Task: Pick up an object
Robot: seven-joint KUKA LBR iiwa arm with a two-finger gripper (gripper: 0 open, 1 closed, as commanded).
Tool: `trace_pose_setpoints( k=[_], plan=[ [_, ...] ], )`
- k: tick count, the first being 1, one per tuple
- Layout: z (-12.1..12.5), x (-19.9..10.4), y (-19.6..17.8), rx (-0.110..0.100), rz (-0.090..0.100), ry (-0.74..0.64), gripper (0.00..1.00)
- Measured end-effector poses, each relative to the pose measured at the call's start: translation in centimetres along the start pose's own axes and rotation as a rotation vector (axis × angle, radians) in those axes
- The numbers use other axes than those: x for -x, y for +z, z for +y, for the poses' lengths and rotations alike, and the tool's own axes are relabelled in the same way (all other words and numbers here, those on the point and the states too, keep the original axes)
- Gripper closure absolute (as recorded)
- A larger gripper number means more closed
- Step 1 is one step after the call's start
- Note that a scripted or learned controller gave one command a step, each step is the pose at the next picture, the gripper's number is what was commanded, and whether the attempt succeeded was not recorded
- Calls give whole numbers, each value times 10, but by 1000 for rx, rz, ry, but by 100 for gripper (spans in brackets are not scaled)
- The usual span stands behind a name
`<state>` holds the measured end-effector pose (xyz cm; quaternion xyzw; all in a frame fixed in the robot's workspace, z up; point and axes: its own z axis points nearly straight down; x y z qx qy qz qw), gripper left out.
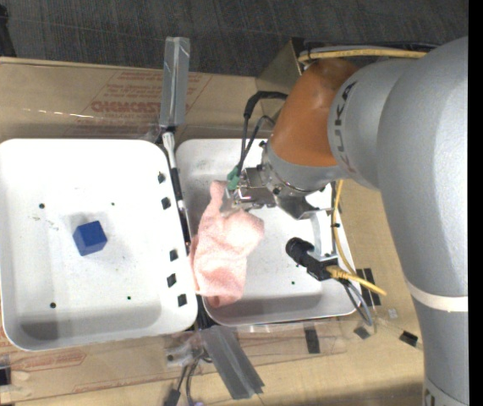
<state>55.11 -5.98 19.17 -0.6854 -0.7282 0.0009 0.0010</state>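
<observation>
A pink cloth (222, 252) hangs in the left part of the right bin (309, 307). Its upper end is bunched up into my gripper (243, 196), which is shut on it. The cloth's lower end overlaps the bin's left rim. A blue cube (90, 237) lies in the left bin (21, 184), far to the left of the gripper. The arm's grey body and orange band cover the right bin's far right side.
A row of black clips (173, 256) runs along the divider between the two bins. Brown cardboard (63, 100) lies under and behind the bins. A grey metal bar (173, 83) stands behind the divider.
</observation>
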Motion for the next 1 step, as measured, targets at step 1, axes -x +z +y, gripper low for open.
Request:
trace_pose_setpoints(
  k=[1],
  plan=[
    [-28,-3,-22,-1,1,-220,100]
  ],
)
